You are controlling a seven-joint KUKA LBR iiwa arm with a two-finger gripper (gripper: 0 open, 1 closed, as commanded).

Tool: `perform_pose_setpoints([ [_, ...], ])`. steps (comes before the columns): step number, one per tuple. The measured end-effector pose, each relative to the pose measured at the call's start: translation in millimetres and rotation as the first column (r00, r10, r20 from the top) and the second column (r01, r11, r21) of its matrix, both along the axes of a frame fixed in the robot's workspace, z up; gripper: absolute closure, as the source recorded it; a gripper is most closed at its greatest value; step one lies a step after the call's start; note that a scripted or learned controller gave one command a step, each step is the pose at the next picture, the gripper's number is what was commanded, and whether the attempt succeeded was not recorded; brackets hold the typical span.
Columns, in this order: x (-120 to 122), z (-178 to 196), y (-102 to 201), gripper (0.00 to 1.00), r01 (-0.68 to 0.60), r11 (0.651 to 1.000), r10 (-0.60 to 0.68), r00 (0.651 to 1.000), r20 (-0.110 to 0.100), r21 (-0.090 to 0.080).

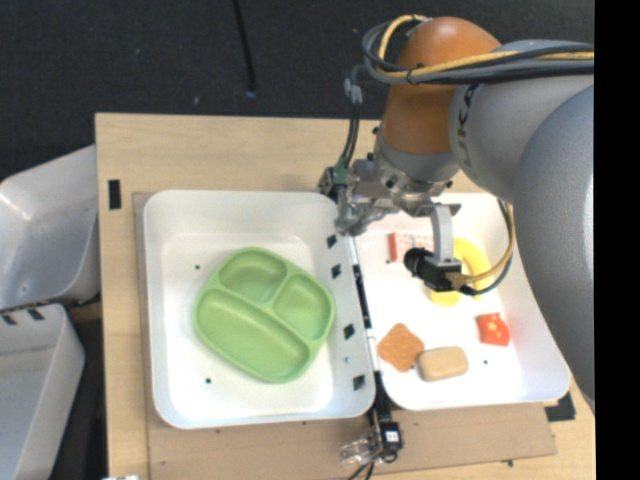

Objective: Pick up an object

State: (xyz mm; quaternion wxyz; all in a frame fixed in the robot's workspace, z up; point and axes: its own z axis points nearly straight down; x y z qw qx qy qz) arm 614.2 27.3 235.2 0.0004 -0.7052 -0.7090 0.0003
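Tool at the end of the grey arm, poised over the far corner of the right-hand bin as seen in the camera view, close to the rims where the two bins meet; whether it is open or closed cannot be told, and nothing can be seen held in it. Wooden tabletop carries both white bins side by side, their inner rims touching. Left-hand bin contains one green plate with three compartments, lying flat near the bin's centre. Right-hand bin contains the smaller items: a yellow piece, partly hidden, just below the arm's wrist; a tan block near the front edge; an orange-brown wafer just beside the tan block, on the side nearer the divider; a red block apart from these, toward the right; and a small red-and-white item near the tool, too small to identify.
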Motion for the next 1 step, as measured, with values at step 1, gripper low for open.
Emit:
perform_pose_setpoints([
  [1,8.2,14.1,53.7,1.0,-0.002,1.0,0.002,1.0,0.004,0.001],
])
